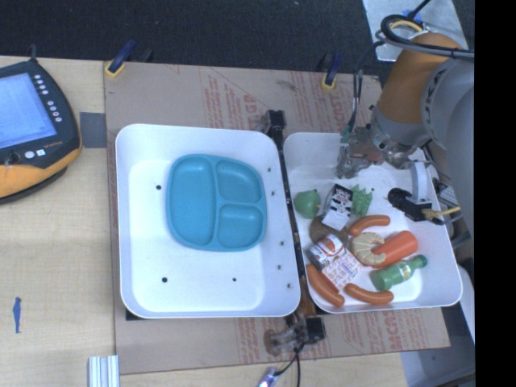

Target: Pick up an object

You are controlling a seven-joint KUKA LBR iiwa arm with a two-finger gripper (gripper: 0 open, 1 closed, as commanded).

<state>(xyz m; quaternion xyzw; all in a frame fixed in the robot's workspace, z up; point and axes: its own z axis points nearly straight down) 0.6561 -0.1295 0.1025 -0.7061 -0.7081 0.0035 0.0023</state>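
Note:
My gripper (348, 166) hangs over the far left part of the right bin (310, 147), above bare white floor. Just in front of it lie a black-and-white carton (340, 200), a green round piece (306, 203) and a small green leafy piece (361, 193). Closer to the front edge, a pile holds an orange carrot (397, 247), a bun (367, 245), a green bottle (397, 274), a red-and-white can (332, 261) and several sausages (324, 287). Nothing is seen held in the gripper.
The left bin (137, 240) holds a blue divided plate (216, 202). A pendant with a screen (28, 127) lies at the far left of the bench. Blue clamps (121, 57) sit on the cardboard's far edge.

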